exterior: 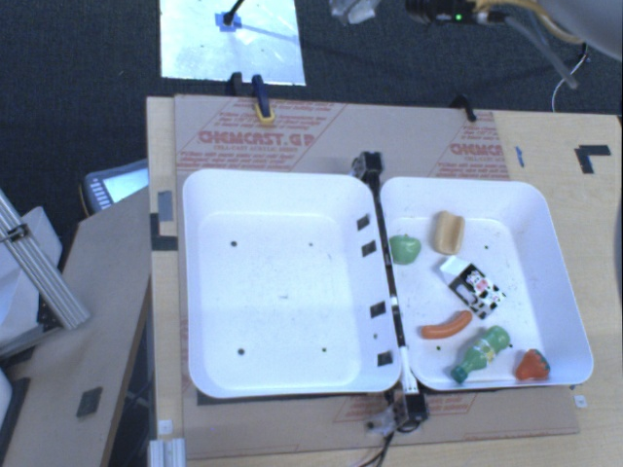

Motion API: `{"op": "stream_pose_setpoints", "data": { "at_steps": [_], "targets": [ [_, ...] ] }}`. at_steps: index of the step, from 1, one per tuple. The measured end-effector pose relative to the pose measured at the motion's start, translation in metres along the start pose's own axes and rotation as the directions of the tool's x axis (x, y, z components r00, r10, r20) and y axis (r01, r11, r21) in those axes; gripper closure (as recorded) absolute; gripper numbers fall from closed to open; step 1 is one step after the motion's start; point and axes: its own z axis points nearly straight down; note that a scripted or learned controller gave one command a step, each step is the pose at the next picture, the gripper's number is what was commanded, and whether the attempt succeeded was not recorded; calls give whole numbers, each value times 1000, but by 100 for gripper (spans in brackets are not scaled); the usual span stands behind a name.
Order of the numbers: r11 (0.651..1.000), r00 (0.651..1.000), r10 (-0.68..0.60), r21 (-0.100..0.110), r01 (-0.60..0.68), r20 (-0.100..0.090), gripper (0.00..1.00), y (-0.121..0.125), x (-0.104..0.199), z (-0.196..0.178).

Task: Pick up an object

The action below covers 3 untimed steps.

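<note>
Bench (321, 129): wooden top, carries two shallow white bins side by side.
Left bin (195, 290): bare white floor with a few small dark marks.
Right bin (560, 261): holds all six candidate objects, loosely spread, none stacked.
Arm (574, 3): at the top right of the view, above the far edge of the bench, well apart from both bins.
Gripper (358, 3): at the top of the view, beyond the bench edge, over the dark floor. Nothing is seen between its fingers. Whether they stand apart or together cannot be told; the shape is cut off and blurred.
Bottle (480, 353): green, lying on its side near the front wall of the right bin.
Carton (475, 288): small black-and-white box, lying flat in the middle of the right bin.
Sausage (445, 326): orange, lying between the carton and the bottle, apart from both.
Bread roll (447, 232): tan, toward the far side of the right bin.
Apple (404, 249): green, near the wall dividing the bins.
Strawberry (531, 365): red, in the front right corner, just beside the bottle.
Progress: judged as not started. Every object rests on the bin floor.
Remaining: choose an object, descend over the right bin, close on it, lift.
</note>
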Motion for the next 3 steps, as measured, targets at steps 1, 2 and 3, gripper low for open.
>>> {"op": "stream_pose_setpoints", "data": {
  "at_steps": [1,2,3],
  "targets": [
    [1000,1000,-3,-2,3,-1,100,0,0,-11],
    [1000,1000,2,8,-2,2,100,0,53,25],
    [1000,1000,3,3,-3,1,100,0,51,11]
  ]
}}
